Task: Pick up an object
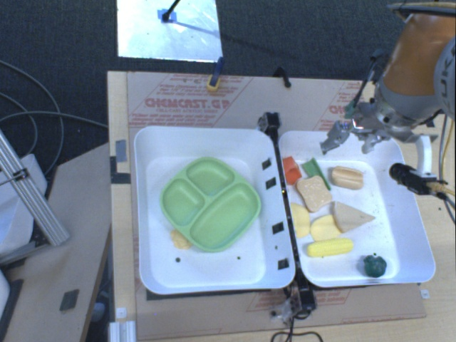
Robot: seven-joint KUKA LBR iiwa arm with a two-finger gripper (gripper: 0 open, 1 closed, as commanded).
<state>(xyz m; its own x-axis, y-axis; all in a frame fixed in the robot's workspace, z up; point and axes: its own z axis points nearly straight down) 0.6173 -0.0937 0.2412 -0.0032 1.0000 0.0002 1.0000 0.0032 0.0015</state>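
While my gripper (354, 138) hangs over the far edge of the right bin (410, 262), its two grey fingers stand spread apart with nothing between them. My grey arm (417, 55), banded in orange, reaches in from the right.

Just below the fingers lies the toy food. A hot dog bun (346, 177) sits nearest, its long axis running left to right, tilted slightly down toward the right. Left of it, a green strip (314, 171) points from upper left to lower right, beside an orange-red block (291, 169) against the bin's left wall. A tan slice of bread (314, 192) lies just under them, and a pale wedge (350, 216) points right toward the bin's middle. Yellow pieces (313, 225) cluster lower left; a corn cob (330, 247) lies lengthwise left to right near the front. A dark green lump (375, 265) rests apart in the front right corner.

The left bin (157, 262) holds a green divided plate (210, 204), with a small yellow piece (180, 239) partly under its lower-left rim. Both bins sit on lettered cardboard (187, 100) atop a wooden bench (78, 191). Dark carpet (57, 27) lies beyond, with a shiny square sheet (169, 18).
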